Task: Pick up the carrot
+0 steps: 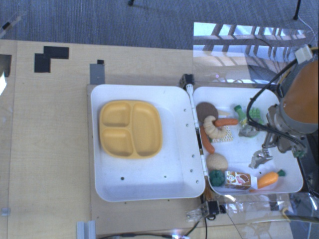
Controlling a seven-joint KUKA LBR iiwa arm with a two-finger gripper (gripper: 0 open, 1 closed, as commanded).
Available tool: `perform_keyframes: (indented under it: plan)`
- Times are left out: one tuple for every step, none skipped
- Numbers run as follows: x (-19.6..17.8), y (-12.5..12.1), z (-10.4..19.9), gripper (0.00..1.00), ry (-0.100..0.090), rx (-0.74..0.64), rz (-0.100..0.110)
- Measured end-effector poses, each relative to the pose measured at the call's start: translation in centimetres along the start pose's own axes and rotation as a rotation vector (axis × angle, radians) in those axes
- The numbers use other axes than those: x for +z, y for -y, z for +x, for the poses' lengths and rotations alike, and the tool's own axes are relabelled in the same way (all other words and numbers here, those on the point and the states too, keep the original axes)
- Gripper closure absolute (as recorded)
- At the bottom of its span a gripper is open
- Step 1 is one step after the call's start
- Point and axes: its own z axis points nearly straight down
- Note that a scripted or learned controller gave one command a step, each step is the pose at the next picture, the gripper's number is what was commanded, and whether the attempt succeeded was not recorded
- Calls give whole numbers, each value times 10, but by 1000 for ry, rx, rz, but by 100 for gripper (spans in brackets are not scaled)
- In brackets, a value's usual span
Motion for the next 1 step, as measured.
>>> perform_keyframes:
  plan:
    - [71, 43, 17, 0, -4, -488, -3]
